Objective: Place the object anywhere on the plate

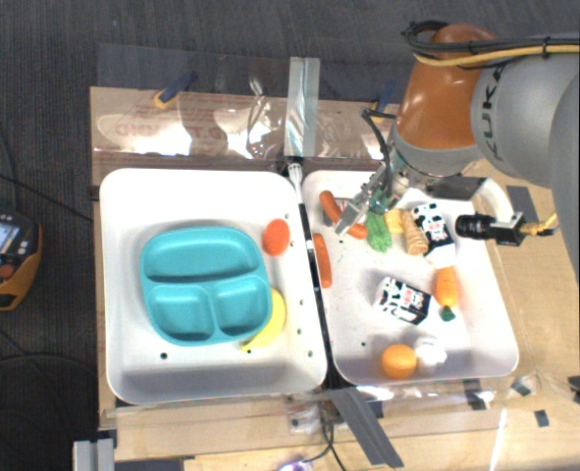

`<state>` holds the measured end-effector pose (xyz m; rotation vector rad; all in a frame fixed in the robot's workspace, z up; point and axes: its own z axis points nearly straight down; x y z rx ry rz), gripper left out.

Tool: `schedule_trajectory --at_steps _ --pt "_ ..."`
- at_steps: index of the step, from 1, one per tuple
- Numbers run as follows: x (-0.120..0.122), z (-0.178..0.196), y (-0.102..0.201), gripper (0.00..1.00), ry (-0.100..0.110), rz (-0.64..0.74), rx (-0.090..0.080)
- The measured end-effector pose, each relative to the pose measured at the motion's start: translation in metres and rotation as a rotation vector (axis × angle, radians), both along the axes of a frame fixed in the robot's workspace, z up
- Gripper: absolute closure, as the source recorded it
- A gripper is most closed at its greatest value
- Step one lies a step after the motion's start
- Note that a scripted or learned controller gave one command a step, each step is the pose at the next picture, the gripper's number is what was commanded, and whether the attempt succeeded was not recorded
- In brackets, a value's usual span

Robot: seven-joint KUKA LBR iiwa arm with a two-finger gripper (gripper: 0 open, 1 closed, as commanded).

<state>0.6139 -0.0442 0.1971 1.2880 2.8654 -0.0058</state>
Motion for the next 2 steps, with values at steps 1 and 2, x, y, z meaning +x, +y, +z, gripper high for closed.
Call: schedule_trajectory --at_steps 1,2 --pt "-0.024 0.005 0.06 1.0 0.002 -0.227 0.003" --pt "-0.085 0.04 0.109 1.0 0.001 -0.339 0.001"
